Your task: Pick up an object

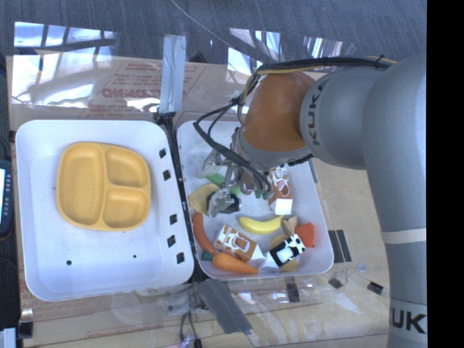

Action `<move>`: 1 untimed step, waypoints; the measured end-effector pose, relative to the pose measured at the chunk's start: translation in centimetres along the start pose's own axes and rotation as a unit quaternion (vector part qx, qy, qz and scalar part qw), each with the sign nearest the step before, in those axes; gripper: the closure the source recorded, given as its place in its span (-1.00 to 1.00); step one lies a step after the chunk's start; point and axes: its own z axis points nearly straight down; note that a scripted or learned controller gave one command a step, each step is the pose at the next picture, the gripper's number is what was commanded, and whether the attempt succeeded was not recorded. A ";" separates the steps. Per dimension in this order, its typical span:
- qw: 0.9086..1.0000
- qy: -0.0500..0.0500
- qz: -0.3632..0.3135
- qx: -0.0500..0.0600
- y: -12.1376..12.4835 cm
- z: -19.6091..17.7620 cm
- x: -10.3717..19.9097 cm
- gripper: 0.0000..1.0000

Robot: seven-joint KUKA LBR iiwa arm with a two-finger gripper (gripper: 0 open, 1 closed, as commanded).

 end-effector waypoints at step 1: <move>1.000 -0.001 -0.002 0.000 0.1 -1.1 -0.1 1.00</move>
